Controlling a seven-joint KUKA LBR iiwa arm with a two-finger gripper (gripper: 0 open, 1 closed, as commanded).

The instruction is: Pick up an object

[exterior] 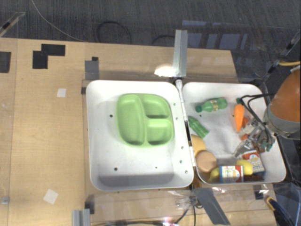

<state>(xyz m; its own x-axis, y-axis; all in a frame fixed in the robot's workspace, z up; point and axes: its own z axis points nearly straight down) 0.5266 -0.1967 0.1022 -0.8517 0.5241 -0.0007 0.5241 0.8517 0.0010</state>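
Note:
The right bin [221, 91] holds several toy foods. A green bottle [211, 105] lies near its far wall, and an orange carrot [239, 116] lies to the right of it. A green pod-like piece [196, 126] rests by the left wall, above a tan round piece [205, 161]. Along the near wall lie a labelled bottle [230, 173], a yellow piece [244, 166] and a red carton [256, 163]. My gripper [249, 144] hangs low in the bin's right half, just below the carrot and above the red carton. Nothing shows clearly in its grasp.
The left bin [101, 168] holds a green divided plate [143, 119]. A metal post [180, 53] stands behind the divider between the bins. Black cables [251, 102] trail from the wrist over the right bin's far right corner.

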